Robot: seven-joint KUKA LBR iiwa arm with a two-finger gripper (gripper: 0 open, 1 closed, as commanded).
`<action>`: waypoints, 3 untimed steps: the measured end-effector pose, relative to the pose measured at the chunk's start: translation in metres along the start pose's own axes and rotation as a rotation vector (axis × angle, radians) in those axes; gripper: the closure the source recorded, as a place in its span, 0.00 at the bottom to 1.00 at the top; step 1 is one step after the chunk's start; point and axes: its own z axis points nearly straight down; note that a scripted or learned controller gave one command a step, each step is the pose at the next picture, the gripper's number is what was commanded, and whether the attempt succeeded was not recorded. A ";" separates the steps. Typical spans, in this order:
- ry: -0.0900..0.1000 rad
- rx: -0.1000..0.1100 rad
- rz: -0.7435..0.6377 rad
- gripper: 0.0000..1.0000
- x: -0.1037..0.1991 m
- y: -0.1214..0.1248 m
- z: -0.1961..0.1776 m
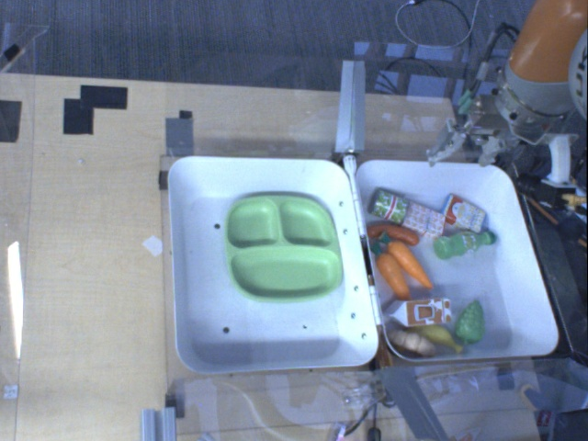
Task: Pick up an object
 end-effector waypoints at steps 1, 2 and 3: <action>0.000 -0.002 -0.020 0.00 0.010 0.010 0.156; 0.000 -0.005 -0.014 0.00 -0.002 -0.036 0.166; 0.001 -0.012 -0.014 1.00 -0.001 -0.034 0.154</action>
